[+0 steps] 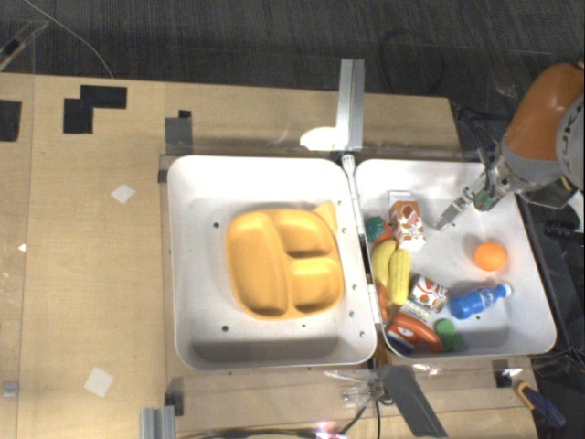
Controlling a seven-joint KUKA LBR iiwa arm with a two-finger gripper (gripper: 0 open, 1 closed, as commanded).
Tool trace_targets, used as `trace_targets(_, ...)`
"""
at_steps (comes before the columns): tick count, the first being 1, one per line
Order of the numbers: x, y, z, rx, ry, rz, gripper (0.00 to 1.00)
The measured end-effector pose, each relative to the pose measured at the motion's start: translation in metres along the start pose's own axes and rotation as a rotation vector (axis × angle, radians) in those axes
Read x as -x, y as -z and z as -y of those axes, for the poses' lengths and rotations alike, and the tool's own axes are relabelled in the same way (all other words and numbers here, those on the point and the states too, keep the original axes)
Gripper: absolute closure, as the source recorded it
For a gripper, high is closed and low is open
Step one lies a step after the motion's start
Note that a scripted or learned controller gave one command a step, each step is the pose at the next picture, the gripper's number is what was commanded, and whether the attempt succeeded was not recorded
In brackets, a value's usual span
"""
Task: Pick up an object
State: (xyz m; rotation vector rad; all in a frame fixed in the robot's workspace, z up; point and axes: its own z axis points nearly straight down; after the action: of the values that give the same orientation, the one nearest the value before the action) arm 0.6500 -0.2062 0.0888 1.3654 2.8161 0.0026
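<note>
- Orange ball [490, 256] sits loose on bare floor of right bin [535, 332], just below and right of gripper [448, 216]; looks like the easiest target, w/ room around it.
- Gripper hangs over upper middle of right bin, tip slanting down-left toward small carton [406, 222]. Can't tell how far the pincer is spread, too small and thin at this angle. Nothing seen between it, so judged not holding anything.
- Other picks: blue bottle [478, 301] lying flat, well apart from tip; yellow corn [398, 275] and banana [381, 262] packed against left wall w/ second carton [426, 294] and red-orange item [413, 333] touching or nearly so.
- Left bin [187, 245] holds yellow divided tray [281, 262], prob. not the target.
- Risks, as judgement:
  - ball rolls off if touched off-centre, since it's round
  - descent on carton may tip it, upright and near bin divider
  - going into the crowded pile may wedge tip btwn items or nudge neighbours, no clean grip
</note>
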Motion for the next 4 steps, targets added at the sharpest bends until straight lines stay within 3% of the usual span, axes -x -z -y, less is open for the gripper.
trace_targets(1, -0.061, -0.001, -0.067, -0.014, -0.153, -0.002, 0.0)
trace_targets(2, -0.061, -0.001, -0.065, -0.029, 0.205, -0.01, 0.0)
trace_targets(3, -0.006, 0.088, 0.012, 0.001, 0.023, 0.004, 0.0)
trace_targets(4, -0.018, 0.0, 0.021, -0.001, -0.393, -0.001, 0.0)
